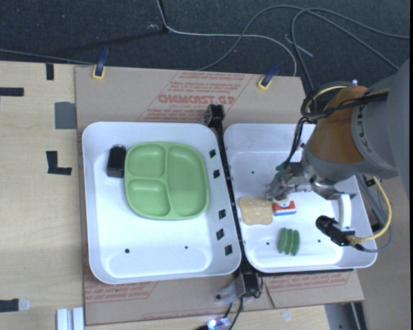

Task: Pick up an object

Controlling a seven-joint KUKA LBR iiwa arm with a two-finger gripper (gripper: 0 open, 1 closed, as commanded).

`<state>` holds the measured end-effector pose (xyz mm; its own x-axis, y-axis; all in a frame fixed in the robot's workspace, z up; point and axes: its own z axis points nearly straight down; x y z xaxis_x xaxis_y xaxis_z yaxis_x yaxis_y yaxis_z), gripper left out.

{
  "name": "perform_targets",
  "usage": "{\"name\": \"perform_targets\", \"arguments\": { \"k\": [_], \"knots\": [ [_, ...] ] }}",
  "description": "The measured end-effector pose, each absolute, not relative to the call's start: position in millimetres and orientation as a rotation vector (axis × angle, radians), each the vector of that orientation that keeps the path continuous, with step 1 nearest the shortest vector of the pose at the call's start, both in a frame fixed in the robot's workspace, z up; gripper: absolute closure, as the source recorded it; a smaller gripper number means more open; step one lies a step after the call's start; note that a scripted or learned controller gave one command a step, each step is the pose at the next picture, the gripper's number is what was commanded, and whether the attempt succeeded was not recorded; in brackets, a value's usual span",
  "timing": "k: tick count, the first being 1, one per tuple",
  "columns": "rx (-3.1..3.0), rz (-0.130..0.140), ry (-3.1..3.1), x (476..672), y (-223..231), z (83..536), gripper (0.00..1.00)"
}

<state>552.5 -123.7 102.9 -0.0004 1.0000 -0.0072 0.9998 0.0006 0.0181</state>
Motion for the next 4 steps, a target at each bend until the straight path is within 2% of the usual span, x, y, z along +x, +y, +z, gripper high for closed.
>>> {"name": "perform_targets", "arguments": {
  "k": [2,4],
  "knots": [
    [2.218,0.003,2.22,570.1,-132.6,207.5,1.0],
    [2.217,0.003,2.22,572.7,-135.6,295.2,1.0]
  ]
}}
